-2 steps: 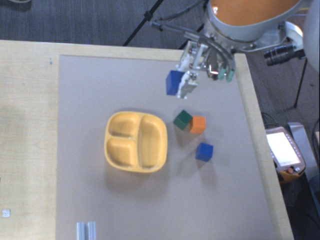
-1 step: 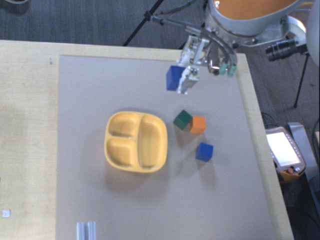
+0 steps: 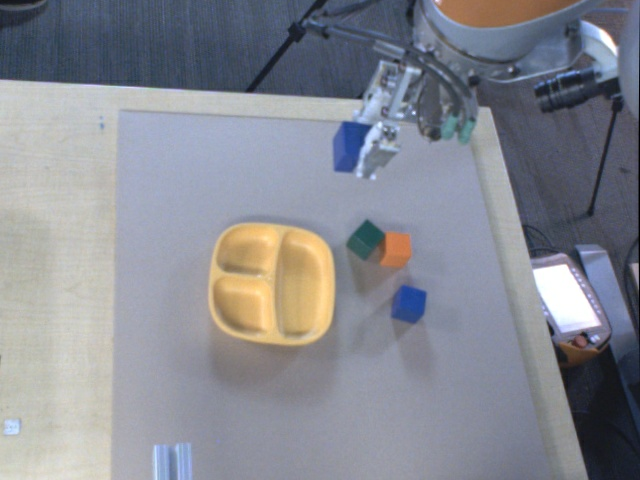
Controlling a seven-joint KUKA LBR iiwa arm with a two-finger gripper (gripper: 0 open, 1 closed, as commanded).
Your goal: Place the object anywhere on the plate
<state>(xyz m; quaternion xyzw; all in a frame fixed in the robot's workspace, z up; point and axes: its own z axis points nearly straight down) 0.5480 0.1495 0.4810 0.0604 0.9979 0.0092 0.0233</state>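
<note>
A yellow plate (image 3: 272, 283) with three compartments lies left of centre on the grey surface. My gripper (image 3: 366, 158) hangs above the far part of the surface, up and to the right of the plate. It is shut on a blue block (image 3: 348, 148), which is lifted off the surface at the fingertips. Three more blocks rest to the right of the plate: a green block (image 3: 366, 239), an orange block (image 3: 397, 249) touching it, and a second, smaller blue block (image 3: 408, 303) just in front of them.
A wooden rim (image 3: 520, 268) borders the grey surface on the right. A small metal piece (image 3: 172, 460) lies at the near edge. Tripod legs (image 3: 310, 18) stand on the floor behind the bench.
</note>
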